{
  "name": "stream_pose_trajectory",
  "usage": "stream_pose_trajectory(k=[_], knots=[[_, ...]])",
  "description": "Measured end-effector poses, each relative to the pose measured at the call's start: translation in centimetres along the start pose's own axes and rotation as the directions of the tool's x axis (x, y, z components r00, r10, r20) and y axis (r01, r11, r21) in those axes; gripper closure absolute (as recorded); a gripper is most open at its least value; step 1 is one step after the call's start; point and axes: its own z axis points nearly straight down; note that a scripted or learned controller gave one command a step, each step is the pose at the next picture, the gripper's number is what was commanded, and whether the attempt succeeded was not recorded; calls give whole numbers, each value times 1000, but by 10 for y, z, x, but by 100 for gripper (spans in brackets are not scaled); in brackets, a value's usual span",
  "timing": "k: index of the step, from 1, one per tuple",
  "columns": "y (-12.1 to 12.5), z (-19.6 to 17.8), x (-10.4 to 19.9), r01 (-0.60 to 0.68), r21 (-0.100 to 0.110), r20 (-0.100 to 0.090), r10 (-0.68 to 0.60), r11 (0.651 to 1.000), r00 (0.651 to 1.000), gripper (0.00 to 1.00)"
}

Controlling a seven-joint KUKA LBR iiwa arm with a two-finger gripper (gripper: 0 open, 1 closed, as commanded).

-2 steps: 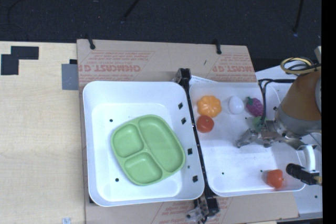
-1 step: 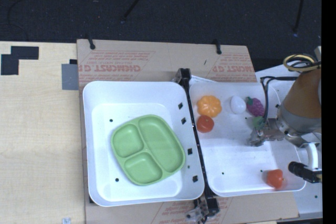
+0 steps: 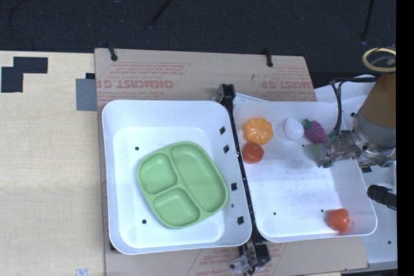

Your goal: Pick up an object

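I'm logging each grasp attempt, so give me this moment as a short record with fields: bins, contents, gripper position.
left bin: holds a green three-compartment plate
right bin: orange pumpkin-like toy, red tomato-like ball, white egg, purple grape bunch, orange-red toy at the near right corner
gripper: low at the right bin's right side, just below the grape bunch
grasp: nothing visibly between the fingers

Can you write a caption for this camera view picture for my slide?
Robot end effector reaches over the right bin near purple grapes; green plate in left bin.
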Motion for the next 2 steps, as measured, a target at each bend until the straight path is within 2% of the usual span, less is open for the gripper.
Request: stream_pose_trajectory(k=[1,2], knots=[[2,-53,10,1,-1,0,-1,1000,1000,100],[6,-113,1,0,-1,1,0,1000,1000,100]])
